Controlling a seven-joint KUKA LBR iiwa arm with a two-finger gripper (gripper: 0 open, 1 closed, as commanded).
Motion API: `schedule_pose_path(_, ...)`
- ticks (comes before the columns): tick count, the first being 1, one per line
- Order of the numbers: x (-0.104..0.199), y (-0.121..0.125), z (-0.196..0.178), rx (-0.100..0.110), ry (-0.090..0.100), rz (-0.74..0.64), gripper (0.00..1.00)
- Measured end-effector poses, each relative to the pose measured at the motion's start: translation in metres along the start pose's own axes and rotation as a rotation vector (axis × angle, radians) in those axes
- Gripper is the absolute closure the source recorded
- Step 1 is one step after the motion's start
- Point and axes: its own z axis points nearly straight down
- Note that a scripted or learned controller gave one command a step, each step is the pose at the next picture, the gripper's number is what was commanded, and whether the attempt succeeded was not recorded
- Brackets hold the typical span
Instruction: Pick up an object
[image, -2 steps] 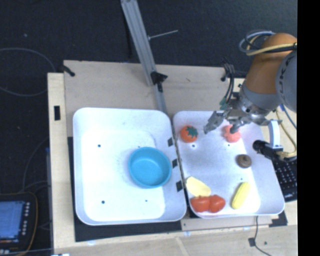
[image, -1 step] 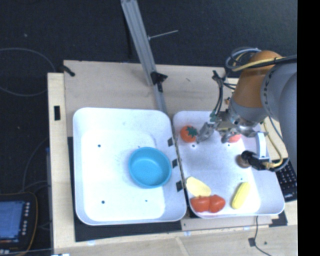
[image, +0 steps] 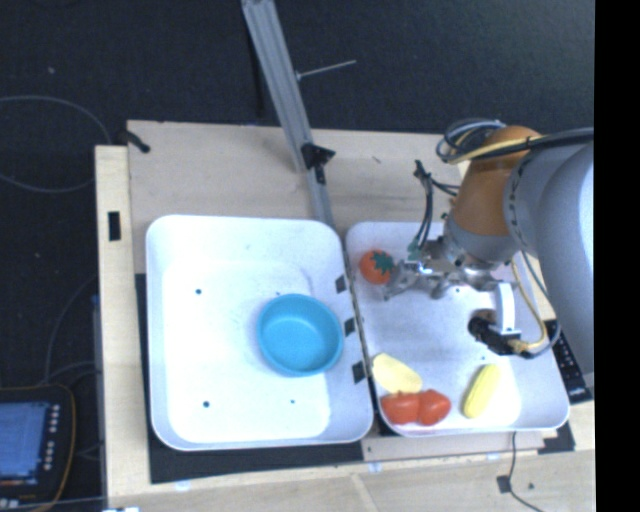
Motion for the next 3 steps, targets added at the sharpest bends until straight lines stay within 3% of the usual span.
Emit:
schedule_pose_path(1, -0.001, 0.003, -0.017, -0.013, -0.001, 0.002, 1.0)
schedule_pose_path(2, 0.008, 0.005, -0.076, -0.011, 0.003, -0.007, 1.0)
schedule_pose_path(3, -0.002, 0.004, -0.135, -0.012, 0.002, -0.003, 1.0)
